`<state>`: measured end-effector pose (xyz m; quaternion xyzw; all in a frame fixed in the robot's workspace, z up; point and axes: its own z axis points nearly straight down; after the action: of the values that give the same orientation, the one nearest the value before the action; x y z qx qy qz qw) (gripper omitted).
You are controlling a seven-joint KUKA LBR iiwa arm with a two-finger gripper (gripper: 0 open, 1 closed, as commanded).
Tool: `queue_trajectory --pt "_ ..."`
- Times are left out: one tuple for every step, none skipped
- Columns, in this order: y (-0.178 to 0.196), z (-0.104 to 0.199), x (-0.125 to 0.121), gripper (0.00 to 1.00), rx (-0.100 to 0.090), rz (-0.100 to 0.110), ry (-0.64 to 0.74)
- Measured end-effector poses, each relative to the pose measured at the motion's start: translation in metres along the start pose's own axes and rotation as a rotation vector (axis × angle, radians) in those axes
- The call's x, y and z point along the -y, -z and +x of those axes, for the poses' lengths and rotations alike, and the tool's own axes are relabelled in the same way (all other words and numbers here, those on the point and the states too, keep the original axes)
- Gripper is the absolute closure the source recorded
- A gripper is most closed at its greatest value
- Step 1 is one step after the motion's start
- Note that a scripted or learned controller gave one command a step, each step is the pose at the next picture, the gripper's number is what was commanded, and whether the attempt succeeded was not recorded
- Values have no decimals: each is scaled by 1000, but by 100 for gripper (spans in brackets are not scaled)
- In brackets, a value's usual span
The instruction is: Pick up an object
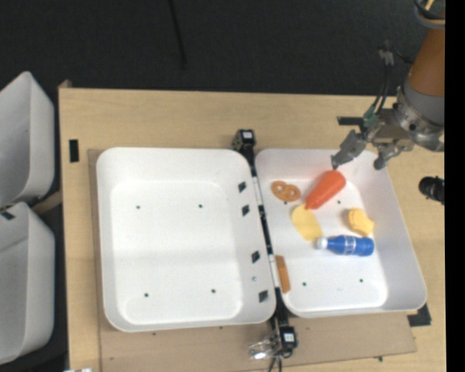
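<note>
One claw (363, 152), spread wide and holding nothing, is poised over the right bin's (395, 285) far edge; the approach is underway, and a descent onto the toy carrot (325, 189) beside it is called for.

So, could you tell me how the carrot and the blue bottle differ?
The carrot is orange and tapered; the bottle is blue with a white cap end. The carrot lies on a slant, close under the gripper; the bottle lies nearly level, nearer the bin's front. The carrot looks thicker. Both lie flat in the right bin.
</note>
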<state>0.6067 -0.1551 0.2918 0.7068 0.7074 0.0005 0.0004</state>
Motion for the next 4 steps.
queue_trajectory --pt "-119 -13 -23 0 2 7 -1" --pt "-196 7 18 0 -1 11 -2" --pt "-180 5 14 100 1 -1 -8" --pt "-84 124 -24 100 -3 -12 14"
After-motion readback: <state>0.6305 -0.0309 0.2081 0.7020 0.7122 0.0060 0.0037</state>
